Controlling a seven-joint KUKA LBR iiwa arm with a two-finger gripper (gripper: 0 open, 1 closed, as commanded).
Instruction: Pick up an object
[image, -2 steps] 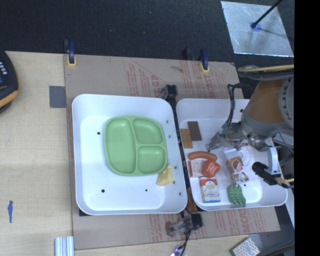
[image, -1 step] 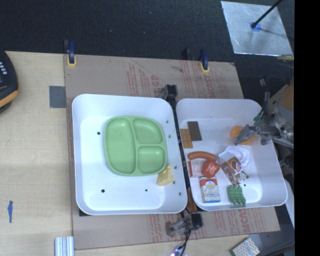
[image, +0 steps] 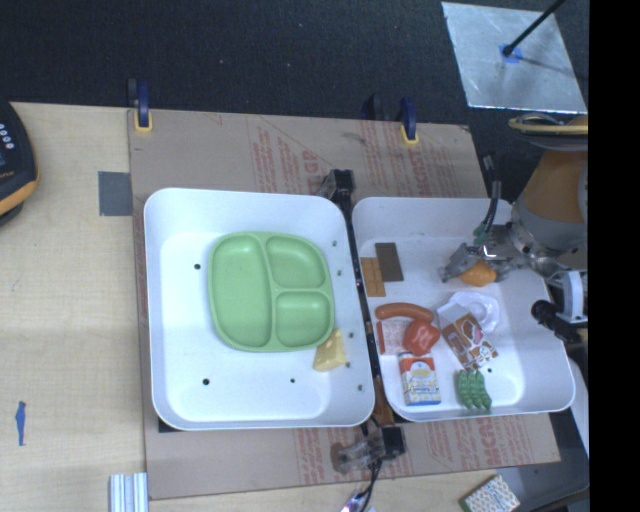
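Note:
My gripper (image: 478, 262) hangs low over the back of the right bin (image: 535, 395), and its fingers (image: 455, 268) stand spread. A small orange piece (image: 481, 274) lies between them on the bin floor; I cannot tell whether they touch it. In front of it lie a white crumpled wrapper (image: 482, 307), a brown snack packet (image: 468, 340), a red sausage (image: 403, 311), a red pepper (image: 421, 337), a small carton (image: 420, 381) and a green knobbly toy (image: 474, 391). A brown card (image: 388, 262) and a tan block (image: 372, 277) lie at the bin's left.
The left bin (image: 175, 330) holds a green divided plate (image: 270, 290) and a yellow wedge (image: 330, 352) by its right wall. The arm's grey wrist (image: 550, 215) stands over the right bin's back right corner. Both bins rest on a clamped cardboard sheet (image: 250, 150).

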